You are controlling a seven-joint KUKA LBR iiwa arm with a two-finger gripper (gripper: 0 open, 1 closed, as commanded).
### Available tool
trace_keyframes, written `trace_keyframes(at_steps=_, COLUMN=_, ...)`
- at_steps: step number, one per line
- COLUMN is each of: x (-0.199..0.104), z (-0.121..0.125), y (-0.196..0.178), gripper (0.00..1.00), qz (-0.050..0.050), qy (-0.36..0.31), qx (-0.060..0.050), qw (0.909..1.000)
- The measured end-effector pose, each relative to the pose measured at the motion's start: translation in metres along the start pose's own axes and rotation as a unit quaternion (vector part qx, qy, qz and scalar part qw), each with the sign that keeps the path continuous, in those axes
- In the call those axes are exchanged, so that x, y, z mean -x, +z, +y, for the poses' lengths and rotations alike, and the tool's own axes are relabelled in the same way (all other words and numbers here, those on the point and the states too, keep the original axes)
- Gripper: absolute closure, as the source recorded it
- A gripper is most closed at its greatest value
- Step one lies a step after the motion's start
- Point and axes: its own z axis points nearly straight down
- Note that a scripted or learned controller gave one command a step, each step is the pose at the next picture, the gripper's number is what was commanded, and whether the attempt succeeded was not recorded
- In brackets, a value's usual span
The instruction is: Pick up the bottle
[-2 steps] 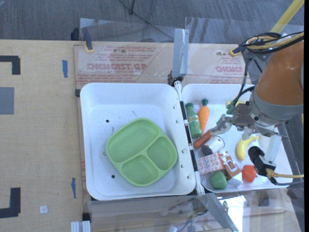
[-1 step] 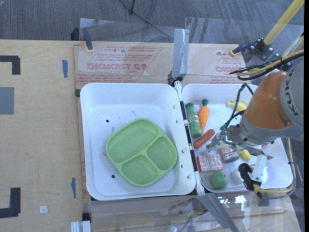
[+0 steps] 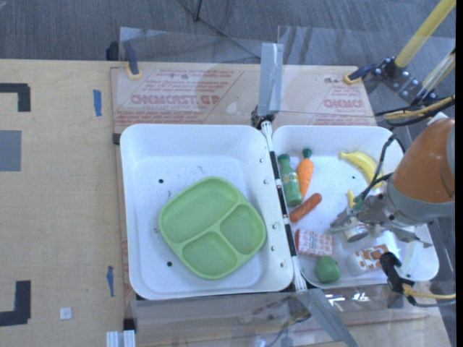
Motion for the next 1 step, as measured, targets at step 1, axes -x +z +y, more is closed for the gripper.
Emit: trace_keyframes(at_steps=1, x=-0.0274, z=0.0047, y=-0.0475, gripper=0.0, qz=-0.001, qy=0.141, qx=-0.006, qw=0.99)
